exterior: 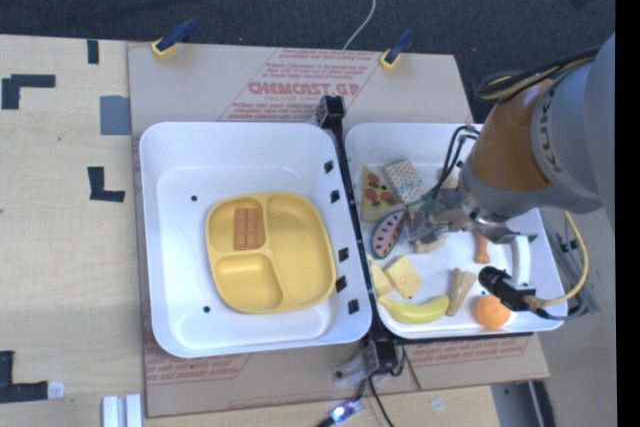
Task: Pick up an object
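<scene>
My gripper is low inside the right bin, among toy food. Just to its left lies a watermelon slice. A pizza slice and a pale checkered square sit above that. In front of the gripper are a yellow cheese wedge, a banana, a tan cone and an orange. The arm's wrist hides whatever lies right under the gripper.
The left bin holds a yellow divided plate with a brown slab in its upper left compartment. A black divider runs between the bins. Cables hang by the arm at the right bin's far edge.
</scene>
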`<state>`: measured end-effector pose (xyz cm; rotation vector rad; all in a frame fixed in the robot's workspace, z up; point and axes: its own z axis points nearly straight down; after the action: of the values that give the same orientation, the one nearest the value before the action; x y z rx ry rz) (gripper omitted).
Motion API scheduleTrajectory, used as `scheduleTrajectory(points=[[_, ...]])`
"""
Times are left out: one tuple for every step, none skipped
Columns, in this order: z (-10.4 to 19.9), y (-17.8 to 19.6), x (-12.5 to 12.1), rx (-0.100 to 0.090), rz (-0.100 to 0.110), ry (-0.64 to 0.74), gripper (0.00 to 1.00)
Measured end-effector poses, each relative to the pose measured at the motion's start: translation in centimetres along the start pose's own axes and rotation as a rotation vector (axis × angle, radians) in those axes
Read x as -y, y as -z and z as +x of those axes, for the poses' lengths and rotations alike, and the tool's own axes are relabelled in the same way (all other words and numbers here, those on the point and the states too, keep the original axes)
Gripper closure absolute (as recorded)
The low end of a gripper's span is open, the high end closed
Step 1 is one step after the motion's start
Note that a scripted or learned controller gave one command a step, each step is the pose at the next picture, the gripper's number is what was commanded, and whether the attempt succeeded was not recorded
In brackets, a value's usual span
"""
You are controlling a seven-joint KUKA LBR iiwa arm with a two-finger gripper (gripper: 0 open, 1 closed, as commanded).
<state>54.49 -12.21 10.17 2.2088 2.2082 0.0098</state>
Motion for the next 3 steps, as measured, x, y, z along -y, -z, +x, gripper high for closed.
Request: scheduleTrajectory(points=[[0.7, 4.4, -0.4, -0.009, 0.015, 0.002, 1.0], [1.2, 9.1, -1.4, -0.009, 0.014, 0.003, 1.0], [1.3, 12.4, -1.5, -0.009, 0.015, 0.002, 1.0]])
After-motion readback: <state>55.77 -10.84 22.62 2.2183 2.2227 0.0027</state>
